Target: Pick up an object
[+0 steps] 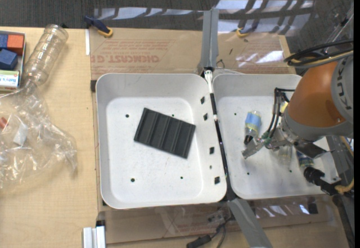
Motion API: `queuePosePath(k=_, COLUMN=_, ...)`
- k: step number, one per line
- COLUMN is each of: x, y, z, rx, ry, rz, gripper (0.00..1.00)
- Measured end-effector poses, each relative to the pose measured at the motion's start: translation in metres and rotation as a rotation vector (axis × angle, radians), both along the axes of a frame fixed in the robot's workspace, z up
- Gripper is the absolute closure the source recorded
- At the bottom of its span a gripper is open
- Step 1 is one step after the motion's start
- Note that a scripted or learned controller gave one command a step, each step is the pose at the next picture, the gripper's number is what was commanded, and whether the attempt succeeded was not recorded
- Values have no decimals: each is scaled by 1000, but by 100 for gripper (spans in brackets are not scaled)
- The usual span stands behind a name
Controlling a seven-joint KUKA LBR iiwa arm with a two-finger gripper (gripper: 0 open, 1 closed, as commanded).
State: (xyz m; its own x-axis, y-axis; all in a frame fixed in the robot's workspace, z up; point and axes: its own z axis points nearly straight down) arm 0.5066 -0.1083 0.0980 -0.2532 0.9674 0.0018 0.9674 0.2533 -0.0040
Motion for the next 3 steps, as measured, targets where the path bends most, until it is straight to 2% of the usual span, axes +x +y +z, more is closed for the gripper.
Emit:
queuePosePath(k=1, x=150, y=-12, z=-9, rx=-2, ry=4, rz=-56, gripper=0)
queuePosePath(k=2, x=117, y=0, z=-6, rx=-3, ry=-4, rz=-113, gripper=0)
queuePosePath(k=3, x=117, y=-1, z=3, rx=-4, ry=-4, rz=-112, gripper=100)
